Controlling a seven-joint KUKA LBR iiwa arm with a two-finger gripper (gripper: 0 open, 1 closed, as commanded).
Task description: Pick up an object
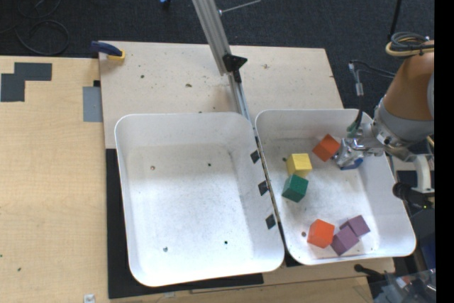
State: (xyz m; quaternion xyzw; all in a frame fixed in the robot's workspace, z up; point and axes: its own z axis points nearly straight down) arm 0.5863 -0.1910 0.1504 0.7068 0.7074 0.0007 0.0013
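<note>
Surface (177, 81) carries two bins; left bin (142, 131) bare, right bin (397, 241) has the blocks. My claw (350, 152) hangs low just beside the upper orange block (326, 147) — can't tell how it's set. Approach step; next I'd centre over that block. Yellow block (299, 164) and green block (295, 188) sit near; far rim tight, middle open.

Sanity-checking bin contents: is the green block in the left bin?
No. The green block lies in the right bin, just below the yellow block.
</note>
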